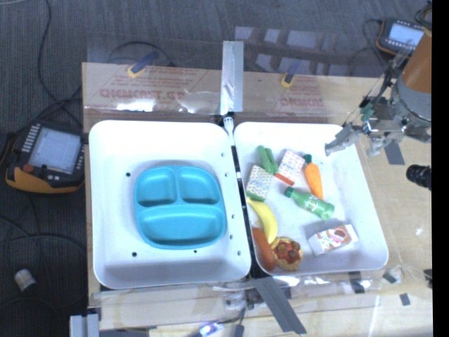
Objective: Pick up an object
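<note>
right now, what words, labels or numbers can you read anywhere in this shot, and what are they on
No text here can be read for certain.
Cardboard sheet behind the bins: red printed lettering, upside down and too blurred to read.
Same cardboard, right part: red lettering, also blurred.
Small carton in the right bin: printed label, too small to read.
Two patterned boxes: print too small to read.
Handheld screens: nothing readable.

Around the bench and beside the toys

In the left bin [105, 188] we see a blue divided tray [181, 206] lying flat at its middle. We note a teach pendant [45, 158] with a lit screen on the dark carpet at the left, a second pendant [400, 37] at upper right, and a metal strip [231, 76] standing upright behind the gap where both bins meet.
</note>
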You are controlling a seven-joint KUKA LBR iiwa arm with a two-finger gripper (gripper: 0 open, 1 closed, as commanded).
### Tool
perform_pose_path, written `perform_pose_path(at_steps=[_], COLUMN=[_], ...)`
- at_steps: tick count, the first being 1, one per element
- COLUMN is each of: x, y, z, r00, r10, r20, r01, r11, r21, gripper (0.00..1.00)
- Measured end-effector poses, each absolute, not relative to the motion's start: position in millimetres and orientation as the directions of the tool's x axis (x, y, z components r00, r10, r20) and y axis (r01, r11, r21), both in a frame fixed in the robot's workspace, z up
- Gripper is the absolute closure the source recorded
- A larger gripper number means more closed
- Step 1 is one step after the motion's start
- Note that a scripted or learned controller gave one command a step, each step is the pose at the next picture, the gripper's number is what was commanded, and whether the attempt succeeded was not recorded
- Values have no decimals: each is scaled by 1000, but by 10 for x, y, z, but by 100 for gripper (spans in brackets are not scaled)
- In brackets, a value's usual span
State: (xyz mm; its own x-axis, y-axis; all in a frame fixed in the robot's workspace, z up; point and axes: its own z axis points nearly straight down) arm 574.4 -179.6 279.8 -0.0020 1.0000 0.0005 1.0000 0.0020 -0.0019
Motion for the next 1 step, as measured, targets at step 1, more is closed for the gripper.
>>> perform_pose_path(at_steps=[1], x=[6028], y=[-2237], z=[1506], r00=[35], r10=[999], r20=[-4], r01=[999], r11=[-35], r21=[2], gripper=[0])
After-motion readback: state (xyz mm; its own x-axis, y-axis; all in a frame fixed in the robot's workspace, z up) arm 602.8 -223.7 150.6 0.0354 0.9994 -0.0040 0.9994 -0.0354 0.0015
